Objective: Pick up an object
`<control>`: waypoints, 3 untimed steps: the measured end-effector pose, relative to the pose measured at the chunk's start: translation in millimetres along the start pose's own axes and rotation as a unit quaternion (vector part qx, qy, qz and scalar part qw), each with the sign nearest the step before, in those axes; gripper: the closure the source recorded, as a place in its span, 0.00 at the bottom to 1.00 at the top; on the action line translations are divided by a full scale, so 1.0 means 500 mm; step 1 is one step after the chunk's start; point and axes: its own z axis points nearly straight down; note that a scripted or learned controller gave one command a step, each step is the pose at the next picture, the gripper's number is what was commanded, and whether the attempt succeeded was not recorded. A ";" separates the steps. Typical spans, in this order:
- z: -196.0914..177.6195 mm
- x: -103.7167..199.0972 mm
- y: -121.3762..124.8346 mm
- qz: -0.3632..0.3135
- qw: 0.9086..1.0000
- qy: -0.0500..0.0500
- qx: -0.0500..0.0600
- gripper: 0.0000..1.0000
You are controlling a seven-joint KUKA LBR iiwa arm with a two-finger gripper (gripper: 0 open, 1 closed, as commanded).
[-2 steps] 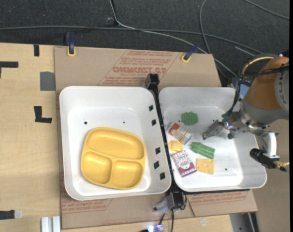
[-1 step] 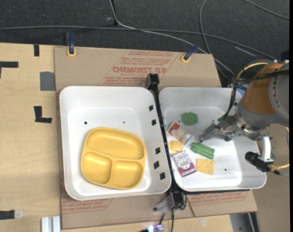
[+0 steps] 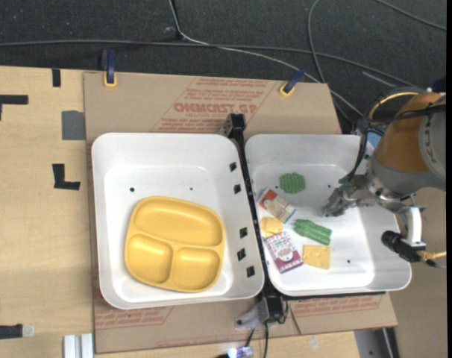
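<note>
The metal hand [image 3: 336, 206] hangs low inside the right smooth white plastic bin [image 3: 375, 271]; I cannot tell its grip. Near it lie a long green pickle-shaped piece [image 3: 313, 231], a round bumpy green disc [image 3: 292, 182] and a flat yellow cheese-like wedge [image 3: 316, 256]. The left bin [image 3: 110, 159] holds a glossy yellow three-compartment tray [image 3: 174, 243].

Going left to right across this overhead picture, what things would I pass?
Yellow tray in the left bin → small packets → green leafy piece → green pod → gripper → orange band.
</note>
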 end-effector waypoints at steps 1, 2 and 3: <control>-0.085 -0.002 0.008 0.000 1.000 0.002 0.001 1.00; -0.178 -0.019 0.006 0.001 1.000 0.002 0.000 1.00; -0.285 -0.020 0.009 0.000 1.000 0.001 0.000 1.00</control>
